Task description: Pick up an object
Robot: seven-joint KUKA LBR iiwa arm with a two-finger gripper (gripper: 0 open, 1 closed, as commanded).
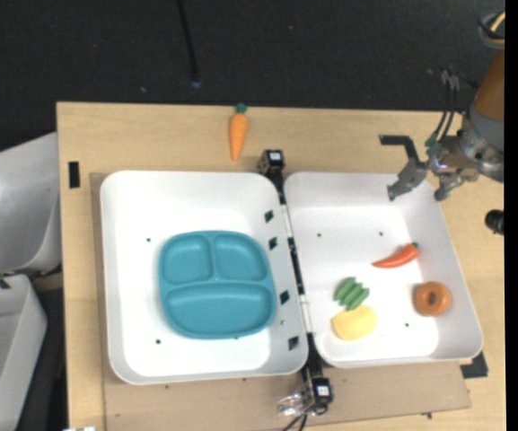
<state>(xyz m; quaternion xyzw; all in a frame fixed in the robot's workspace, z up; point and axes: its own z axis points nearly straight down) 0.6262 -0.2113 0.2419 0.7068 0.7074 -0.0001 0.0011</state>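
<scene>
In the right bin (pixel 330 206), toward the lower right of the frame, lie a red pepper (pixel 396 257), a green vegetable (pixel 352 292), a yellow fruit (pixel 354 323) and a brown doughnut (pixel 432 299). The pincer (pixel 417 180) hovers over that bin's upper right corner, spread and pinching nothing. A blue plate (pixel 215 284) fills the left bin (pixel 124 241); a carrot (pixel 238 133) lies on the worktop (pixel 151 133) above.

Two shallow white bins sit side by side: the right bin (pixel 438 330) and the left bin (pixel 133 330). One blue divided plate (pixel 215 284). Five toy foods: one carrot (pixel 238 133), one red chili pepper (pixel 396 257), one green vegetable (pixel 352 292), one yellow piece (pixel 354 323), one brown doughnut (pixel 432 299).
</scene>
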